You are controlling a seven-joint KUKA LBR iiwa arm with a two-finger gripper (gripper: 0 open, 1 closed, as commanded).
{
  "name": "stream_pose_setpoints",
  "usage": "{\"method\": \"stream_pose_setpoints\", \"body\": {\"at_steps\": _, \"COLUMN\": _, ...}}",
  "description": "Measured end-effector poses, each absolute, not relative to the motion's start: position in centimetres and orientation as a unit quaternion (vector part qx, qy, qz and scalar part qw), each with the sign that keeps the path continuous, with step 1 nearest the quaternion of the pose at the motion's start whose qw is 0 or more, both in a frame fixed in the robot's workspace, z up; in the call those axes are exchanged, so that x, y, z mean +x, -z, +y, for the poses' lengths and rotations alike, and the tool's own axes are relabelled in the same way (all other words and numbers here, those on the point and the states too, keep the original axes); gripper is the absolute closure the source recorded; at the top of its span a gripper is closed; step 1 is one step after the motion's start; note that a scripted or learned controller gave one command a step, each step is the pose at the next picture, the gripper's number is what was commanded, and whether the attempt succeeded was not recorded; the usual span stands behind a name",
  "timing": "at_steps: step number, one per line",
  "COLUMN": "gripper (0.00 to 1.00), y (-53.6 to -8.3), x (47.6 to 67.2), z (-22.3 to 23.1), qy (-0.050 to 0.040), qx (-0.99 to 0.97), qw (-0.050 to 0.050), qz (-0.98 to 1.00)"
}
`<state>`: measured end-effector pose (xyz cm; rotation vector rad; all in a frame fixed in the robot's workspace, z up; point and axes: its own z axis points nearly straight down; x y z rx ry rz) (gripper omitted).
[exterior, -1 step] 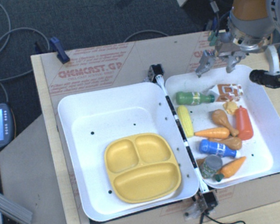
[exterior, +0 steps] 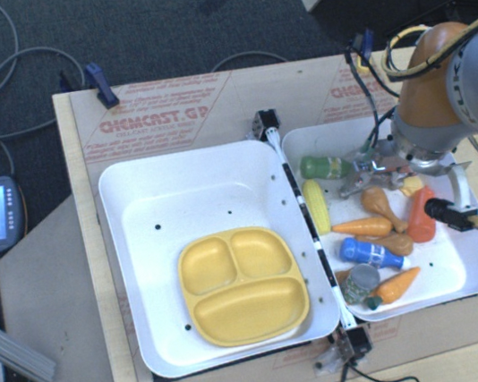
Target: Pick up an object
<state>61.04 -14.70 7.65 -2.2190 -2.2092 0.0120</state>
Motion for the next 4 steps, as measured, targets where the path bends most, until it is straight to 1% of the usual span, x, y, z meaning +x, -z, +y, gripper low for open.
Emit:
{"method": "stream_pose_setpoints", "body": {"at_steps": 1, "gripper": 1.00, "y": -9.5, "x": 61.6, "z": -14.5, "qy": 0.0007, "qx": -0.707, "qw": -0.001, "qz": -0.707}}
{"method": "stream_pose_setpoints", "body": {"at_steps": 2, "gripper": 1.00, "y": -22.1, "x": 56.1, "z": -14.9, "qy": 0.0027, "qx": -0.708, "qw": -0.005, "qz": -0.706}}
{"method": "stream_pose_setpoints", "body": {"at_steps": 3, "gripper": 0.00, "y": -21.2, "x": 56.1, "z": -14.8, "qy": 0.0002, "qx": -0.707, "qw": -0.001, "qz": -0.707}}
{"method": "stream_pose_setpoints", "body": {"at_steps": 4, "gripper": 0.00, "y": -7.8, "x": 53.0, "z": -12.5, "qy": -0.0014, "qx": -0.707, "qw": 0.004, "qz": -0.707}}
